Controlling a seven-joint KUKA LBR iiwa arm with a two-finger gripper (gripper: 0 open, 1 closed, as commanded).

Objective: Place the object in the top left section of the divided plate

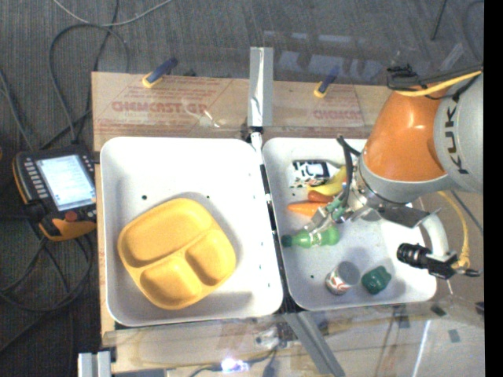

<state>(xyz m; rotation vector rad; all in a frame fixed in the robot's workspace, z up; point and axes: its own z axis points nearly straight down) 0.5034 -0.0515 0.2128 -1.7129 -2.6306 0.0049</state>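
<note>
**Camera view: the gripper is down among the toys in the right bin**

The camera view shows the arm (416, 144) reaching in from the right, above the right bin (409, 293). The gripper (336, 209) is low over a small cluster of objects. Just below and left of it lies a green bottle-shaped toy (313, 238), with its long axis running left to right, a little tilted. An orange carrot-like piece (302, 207) lies just beside the gripper on its left, and a yellow banana-like piece (334, 182) lies above. Which of them is the object to move, I judge to be the green toy, since the gripper tip is nearest to it and seems to touch its right end.

I cannot tell whether the gripper is open or closed, because the wrist covers it and the parts are small. No object is clearly held.

The yellow divided plate (177, 251) sits in the left bin (126, 159), well apart from the gripper, turned at a slant. Its top left section (161, 228) has nothing in it, so the placing is not yet done.
</note>
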